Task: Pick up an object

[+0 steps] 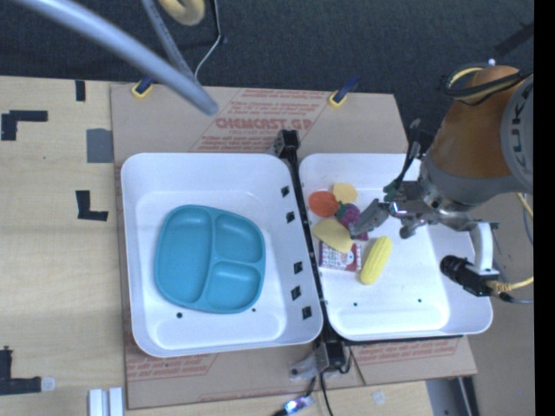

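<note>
Several toy foods lie at the left end of the right bin: an orange-red tomato, a yellow lemon, purple grapes, a pale yellow piece, a red-and-white packet and a yellow corn cob. My gripper reaches in from the right and hangs low over this pile. Its tip is right beside the grapes and just above the corn cob. Nothing is visibly held. The wrist hides part of the bin's right side.
The left bin holds a blue divided plate. Black clips line the wall between the bins. A grey pole crosses the upper left, above the bench. A black cable connector hangs off the wrist at the right.
</note>
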`<state>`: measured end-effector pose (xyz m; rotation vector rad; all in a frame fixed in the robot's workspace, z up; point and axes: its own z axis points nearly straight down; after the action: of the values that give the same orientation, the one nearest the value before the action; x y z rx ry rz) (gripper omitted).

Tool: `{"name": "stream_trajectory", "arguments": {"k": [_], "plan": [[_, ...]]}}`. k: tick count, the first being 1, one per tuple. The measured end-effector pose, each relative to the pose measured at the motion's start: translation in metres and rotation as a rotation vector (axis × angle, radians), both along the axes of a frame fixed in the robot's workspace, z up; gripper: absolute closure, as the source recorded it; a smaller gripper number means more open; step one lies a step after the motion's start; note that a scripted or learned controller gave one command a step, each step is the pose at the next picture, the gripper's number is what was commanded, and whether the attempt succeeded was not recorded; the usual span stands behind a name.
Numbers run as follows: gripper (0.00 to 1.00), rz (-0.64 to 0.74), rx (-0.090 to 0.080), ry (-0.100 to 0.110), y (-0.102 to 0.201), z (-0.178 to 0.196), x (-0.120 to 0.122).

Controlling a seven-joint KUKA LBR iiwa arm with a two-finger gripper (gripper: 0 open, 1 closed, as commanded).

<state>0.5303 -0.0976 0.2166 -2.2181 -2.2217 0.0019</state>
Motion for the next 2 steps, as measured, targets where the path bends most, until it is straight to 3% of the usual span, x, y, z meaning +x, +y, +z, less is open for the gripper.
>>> {"name": "stream_trajectory", "arguments": {"k": [1,2], "plan": [[0.00,-0.001,0.000,0.005,0.002,-0.064,0.001],[0.00,-0.002,-0.007,-0.013,-0.009,-0.118,0.002]]}}
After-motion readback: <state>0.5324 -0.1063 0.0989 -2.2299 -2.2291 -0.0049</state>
